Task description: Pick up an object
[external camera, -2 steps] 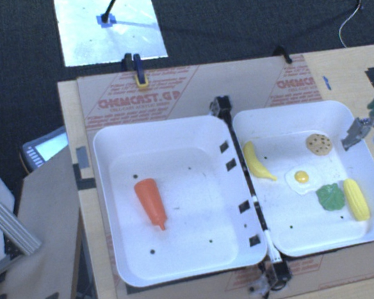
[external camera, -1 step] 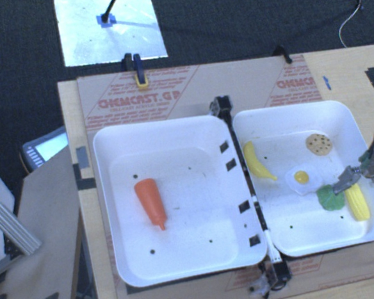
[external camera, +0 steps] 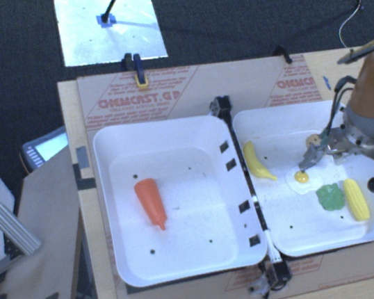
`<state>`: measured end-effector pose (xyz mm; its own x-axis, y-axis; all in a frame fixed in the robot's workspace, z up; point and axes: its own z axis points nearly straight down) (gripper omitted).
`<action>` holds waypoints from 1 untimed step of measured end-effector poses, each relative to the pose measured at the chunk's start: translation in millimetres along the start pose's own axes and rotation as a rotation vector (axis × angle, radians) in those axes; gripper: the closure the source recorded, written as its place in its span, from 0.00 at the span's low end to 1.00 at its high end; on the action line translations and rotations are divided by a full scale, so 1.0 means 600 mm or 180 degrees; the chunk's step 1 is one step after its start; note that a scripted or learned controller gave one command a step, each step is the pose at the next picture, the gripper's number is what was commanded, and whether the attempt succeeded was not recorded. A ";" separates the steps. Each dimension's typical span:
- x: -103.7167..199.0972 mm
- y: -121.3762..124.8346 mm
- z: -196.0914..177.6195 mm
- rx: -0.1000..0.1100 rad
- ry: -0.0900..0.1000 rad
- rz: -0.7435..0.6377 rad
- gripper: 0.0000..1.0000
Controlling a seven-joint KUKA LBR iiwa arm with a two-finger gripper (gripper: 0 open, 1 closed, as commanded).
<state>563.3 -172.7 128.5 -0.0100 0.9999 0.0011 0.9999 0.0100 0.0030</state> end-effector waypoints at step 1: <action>-0.016 0.118 -0.073 -0.0031 -0.0015 0.0011 0.00</action>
